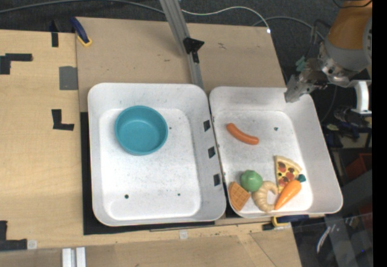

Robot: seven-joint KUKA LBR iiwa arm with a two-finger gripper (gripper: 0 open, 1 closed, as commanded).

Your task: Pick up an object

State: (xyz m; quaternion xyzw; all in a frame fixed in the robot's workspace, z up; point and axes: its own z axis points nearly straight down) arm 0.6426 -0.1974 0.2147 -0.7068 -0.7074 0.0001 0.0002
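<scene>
Hanging over the far right corner of the right bin, the gripper, at the end of the grey arm with its orange band, reaching in from the right; whether released or clenched, impossible to tell at this size, with nothing seen in its grasp. Lying just below and left of the gripper, apart from it, on the right bin's floor: one orange-red sausage, set at a slant. Crowding the near right corner of the same bin, five more toy foods: one pizza slice, one carrot leaning just beneath it, one green broccoli-like piece, one pale croissant-like piece touching the green one and the carrot, and one waffle-like wedge at the left of the group. Making six pieces in the right bin in all. Sitting beside it and touching along the middle, the left bin, holding a single teal bowl upright in its far left part. Two bins, one bowl. Resting under both, a tan bench, with a slanted metal rail crossing above the bins.
</scene>
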